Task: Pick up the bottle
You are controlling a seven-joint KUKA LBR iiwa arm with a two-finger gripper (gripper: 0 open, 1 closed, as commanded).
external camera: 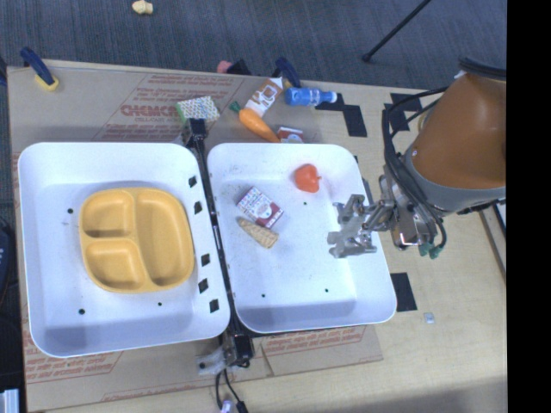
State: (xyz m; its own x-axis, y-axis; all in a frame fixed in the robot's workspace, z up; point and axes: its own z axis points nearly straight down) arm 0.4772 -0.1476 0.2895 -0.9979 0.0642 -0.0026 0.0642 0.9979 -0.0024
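Arm's grey-orange body cut off at right frame edge. Gripper (351, 227) over right bin (370, 292), right side, fingers spread apart, nothing between them. Blue bottle (310, 97) lies on desk (448, 351) above bins, upper centre, well apart from gripper.

Two bins (284, 157) — one tray (136, 237), one tomato (306, 177).

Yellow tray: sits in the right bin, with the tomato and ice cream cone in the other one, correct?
Not quite. The camera view shows the yellow tray in the left bin, not the right. The tomato and the ice cream cone are in the other one, the right bin.
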